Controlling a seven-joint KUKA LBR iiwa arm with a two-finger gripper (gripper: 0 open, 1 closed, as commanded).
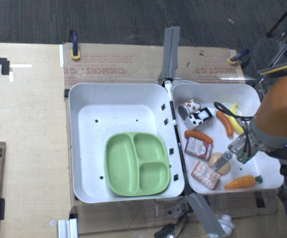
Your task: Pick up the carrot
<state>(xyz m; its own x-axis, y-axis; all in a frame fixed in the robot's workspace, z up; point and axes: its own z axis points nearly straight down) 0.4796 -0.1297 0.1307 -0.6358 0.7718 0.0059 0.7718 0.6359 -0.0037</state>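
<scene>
step: gripper (226,158) hovering over the right bin (250,92), can't tell its state | next: carrot (240,182) sitting just below-right, needs shifting there and dropping

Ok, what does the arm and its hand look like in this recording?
The arm enters from the right as a bulky rounded body with a broad orange band above grey housing. From it a slim hand of grey and dark metal tapers to a narrow tip. No cables or markings are readable.
</scene>
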